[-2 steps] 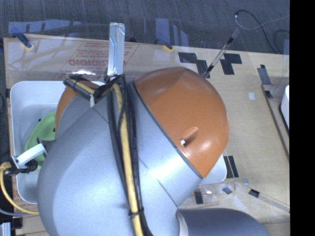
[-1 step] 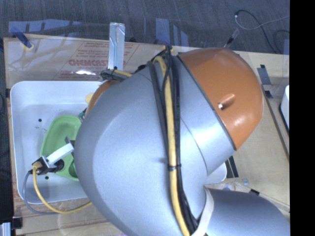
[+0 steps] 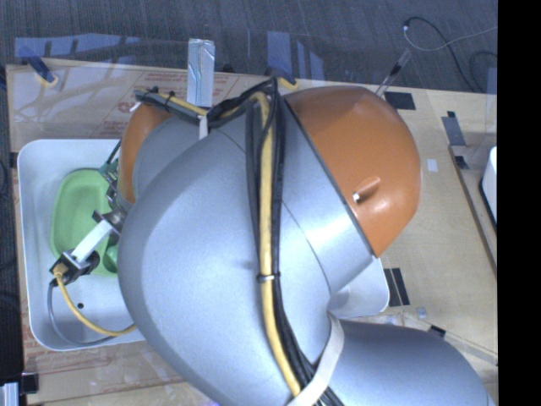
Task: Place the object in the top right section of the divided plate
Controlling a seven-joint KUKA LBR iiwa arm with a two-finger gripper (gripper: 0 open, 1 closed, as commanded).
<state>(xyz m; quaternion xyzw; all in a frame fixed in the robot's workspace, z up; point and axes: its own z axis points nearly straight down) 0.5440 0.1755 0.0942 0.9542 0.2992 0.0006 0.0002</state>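
Observation:
A green divided plate (image 3: 74, 214) lies in the left white bin (image 3: 34, 227), with just its left part in sight. My grey arm (image 3: 245, 252) with its orange band (image 3: 363, 167) covers the plate's right side and most of both bins. Dark parts of my gripper (image 3: 110, 210) stick out at the arm's left edge, over the plate's right half. A white and black fitting (image 3: 84, 250) with a yellow cable hangs over the plate's lower edge. The plate's dividers and whatever is under the arm are hidden.
A yellow cable (image 3: 80, 311) loops down into the left bin's front corner. A small silver upright piece (image 3: 201, 66) stands at the bench's far edge. The bare wooden bench (image 3: 448, 227) extends to the right of the bins.

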